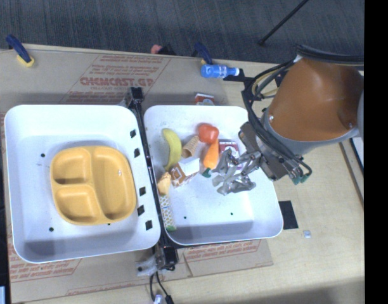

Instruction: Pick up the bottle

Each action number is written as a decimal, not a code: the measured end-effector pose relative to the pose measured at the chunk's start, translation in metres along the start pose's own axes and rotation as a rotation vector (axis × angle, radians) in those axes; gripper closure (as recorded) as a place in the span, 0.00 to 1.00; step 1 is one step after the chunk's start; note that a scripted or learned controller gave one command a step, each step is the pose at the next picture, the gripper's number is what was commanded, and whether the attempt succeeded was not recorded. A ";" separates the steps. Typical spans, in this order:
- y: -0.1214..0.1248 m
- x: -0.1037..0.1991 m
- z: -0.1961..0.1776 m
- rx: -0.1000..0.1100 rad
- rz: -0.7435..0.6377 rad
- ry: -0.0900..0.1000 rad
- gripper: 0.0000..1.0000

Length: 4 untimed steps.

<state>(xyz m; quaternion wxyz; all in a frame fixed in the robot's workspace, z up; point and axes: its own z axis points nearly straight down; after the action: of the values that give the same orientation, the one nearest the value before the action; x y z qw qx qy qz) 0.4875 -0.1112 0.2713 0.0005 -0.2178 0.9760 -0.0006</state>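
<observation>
A: Near edge first: yellow tray (92, 183) in my left bin (19, 170). Hand (234, 176) low in the right bin (257, 223); spread or pinching, I cannot tell.

B: Bottle?

A: None I can pick out among banana (172, 145), tomato (208, 132), carrot (211, 155). Step: searching. Next: locate it, then descend.

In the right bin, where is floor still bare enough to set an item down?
Bare floor runs along the right bin's near edge, below the gripper. It is crowded in the upper left, where the banana, tomato and carrot cluster.
</observation>
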 end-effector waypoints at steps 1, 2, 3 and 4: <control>0.069 -0.033 0.071 -0.003 -0.142 0.002 1.00; 0.116 -0.052 0.036 0.000 -0.458 -0.001 1.00; 0.159 -0.065 0.037 0.000 -0.690 -0.001 1.00; 0.209 -0.085 0.072 -0.004 -0.970 0.004 1.00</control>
<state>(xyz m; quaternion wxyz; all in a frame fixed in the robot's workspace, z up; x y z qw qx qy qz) 0.4758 0.1146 0.1992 -0.0020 -0.6477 0.7619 0.0005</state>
